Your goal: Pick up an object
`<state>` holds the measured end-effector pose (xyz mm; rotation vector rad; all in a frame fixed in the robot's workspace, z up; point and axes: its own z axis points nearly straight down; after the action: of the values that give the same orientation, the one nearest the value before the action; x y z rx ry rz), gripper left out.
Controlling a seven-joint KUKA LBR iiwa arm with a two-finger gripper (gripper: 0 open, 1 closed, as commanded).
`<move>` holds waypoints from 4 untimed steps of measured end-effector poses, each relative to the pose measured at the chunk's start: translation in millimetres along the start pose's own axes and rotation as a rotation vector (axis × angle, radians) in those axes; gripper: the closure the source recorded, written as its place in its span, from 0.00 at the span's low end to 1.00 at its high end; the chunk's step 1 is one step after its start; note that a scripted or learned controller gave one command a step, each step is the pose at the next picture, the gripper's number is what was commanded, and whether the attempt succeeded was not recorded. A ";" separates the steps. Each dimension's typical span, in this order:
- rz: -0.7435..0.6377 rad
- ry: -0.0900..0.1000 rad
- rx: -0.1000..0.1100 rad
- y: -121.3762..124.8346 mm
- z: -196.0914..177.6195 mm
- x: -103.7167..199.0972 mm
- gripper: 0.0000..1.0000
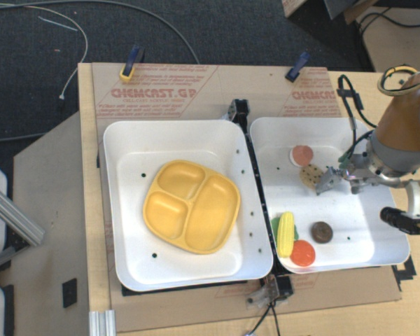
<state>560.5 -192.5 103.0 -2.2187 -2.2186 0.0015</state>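
The right bin (350,135) holds several small objects. A pink round piece (302,154) lies at its back, with a tan speckled biscuit (309,176) just in front of it. A yellow corn cob (285,232), an orange-red ball (302,253) and a brown round piece (322,232) lie near the front edge. My gripper (327,182) reaches in from the right, low in the bin, and its tip is right beside the biscuit's right edge. I see nothing lifted off the bin floor.
The left bin (119,152) holds a yellow divided plate (191,206). A black divider (252,180) runs between the bins. Blue clamps (131,61) (298,66) sit at the board's far edge. Cables (350,100) hang near the arm.
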 end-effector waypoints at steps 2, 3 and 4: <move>-0.001 0.000 -0.004 1.1 6.5 0.6 1.00; -0.001 -0.004 -0.010 -5.0 -54.6 1.0 1.00; -0.002 -0.004 -0.010 -3.6 -109.1 0.8 1.00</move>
<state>557.2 -192.0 212.1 -2.2239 -2.2278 -0.0051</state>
